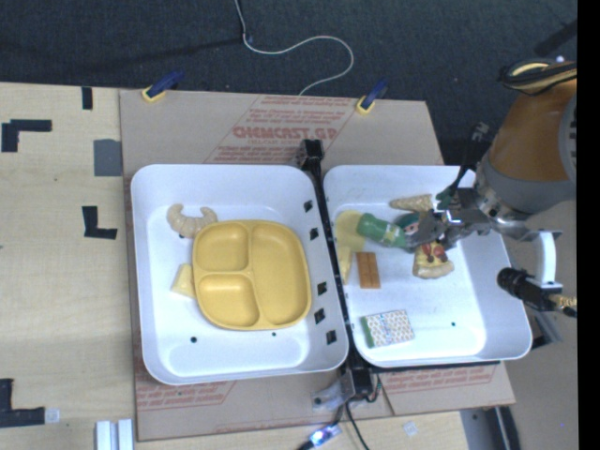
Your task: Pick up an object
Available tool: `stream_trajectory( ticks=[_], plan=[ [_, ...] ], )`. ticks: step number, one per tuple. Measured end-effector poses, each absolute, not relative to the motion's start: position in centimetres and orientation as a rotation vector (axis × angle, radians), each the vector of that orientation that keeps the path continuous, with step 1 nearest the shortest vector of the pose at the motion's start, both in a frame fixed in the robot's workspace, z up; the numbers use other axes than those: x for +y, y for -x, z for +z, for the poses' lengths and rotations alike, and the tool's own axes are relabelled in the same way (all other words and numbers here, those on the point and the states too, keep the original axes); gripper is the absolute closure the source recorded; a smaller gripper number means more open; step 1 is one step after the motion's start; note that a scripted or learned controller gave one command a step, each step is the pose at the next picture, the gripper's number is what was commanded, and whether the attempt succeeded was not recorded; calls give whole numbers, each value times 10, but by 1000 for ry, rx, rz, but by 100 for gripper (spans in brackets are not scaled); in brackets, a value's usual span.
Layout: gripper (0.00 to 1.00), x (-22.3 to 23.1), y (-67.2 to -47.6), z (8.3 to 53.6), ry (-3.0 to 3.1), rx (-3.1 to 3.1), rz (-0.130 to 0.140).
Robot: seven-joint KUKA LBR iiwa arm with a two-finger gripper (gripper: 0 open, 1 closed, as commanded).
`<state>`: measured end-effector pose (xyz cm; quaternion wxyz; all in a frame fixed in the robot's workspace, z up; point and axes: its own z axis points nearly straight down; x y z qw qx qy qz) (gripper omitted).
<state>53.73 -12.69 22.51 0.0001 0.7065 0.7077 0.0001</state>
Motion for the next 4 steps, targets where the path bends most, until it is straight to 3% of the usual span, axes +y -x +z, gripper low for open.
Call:
stream_trajectory(
  ticks=[1,2,3,4],
  plan=[
    [100,-99,-583,234,-2215,2227,2],
    [100,-79,-608,217,-2218,2226,-3],
    [100,-85,-615,234,-2219,2225,-1],
    [100,-89,-610,214,-2221,2223,-5]
  ],
)
